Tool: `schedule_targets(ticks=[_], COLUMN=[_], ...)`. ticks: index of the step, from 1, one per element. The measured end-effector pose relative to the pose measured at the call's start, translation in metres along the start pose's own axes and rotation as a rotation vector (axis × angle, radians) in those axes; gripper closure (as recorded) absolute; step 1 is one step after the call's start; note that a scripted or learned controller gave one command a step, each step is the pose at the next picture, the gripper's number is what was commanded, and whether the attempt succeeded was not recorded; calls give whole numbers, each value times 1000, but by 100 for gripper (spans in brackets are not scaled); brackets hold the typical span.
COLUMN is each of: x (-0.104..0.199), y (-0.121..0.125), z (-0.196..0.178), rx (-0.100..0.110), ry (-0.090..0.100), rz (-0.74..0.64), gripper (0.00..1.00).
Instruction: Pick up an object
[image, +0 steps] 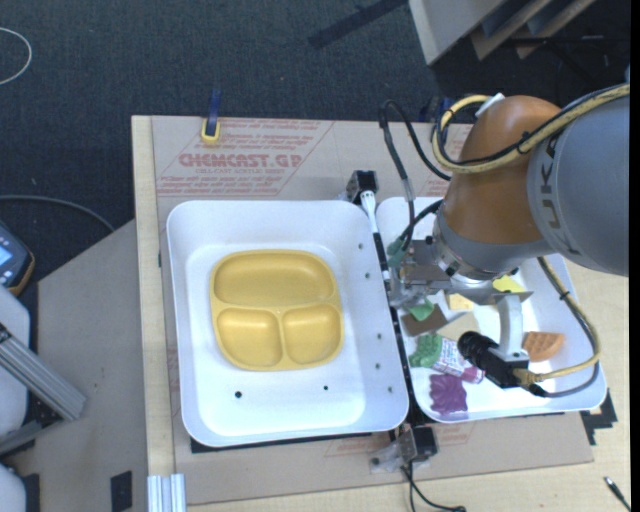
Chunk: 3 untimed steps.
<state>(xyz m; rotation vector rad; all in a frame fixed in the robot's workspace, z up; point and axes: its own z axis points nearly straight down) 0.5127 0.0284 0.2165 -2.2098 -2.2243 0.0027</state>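
Note:
My gripper (418, 292) hangs low over the left part of the right bin (590, 395), under the grey arm with its orange band (500, 150). Right beneath it lies a brown piece (421, 313). Below that are a green object (429, 350) and a purple object (449, 393). An orange wedge (545, 345) lies at the bin's right, and yellow bits (512, 285) show beside the wrist. The arm covers most of this bin.
The left bin (190, 300) holds a yellow three-compartment plate (277, 306). A black cable connector (492, 360) from the arm crosses the right bin. A cardboard sheet (250, 155) lies under both bins, with a yellow clamp (211, 128) at its far edge.

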Motion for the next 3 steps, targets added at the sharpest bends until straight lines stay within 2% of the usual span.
schedule_targets(ticks=[1,2,3], x=[-21,-14,-13], y=[6,0,10], z=[-9,1,0], rx=[-8,-1,-7], ry=[-4,-2,-3], rz=[8,6,6], gripper=[100,100,100])
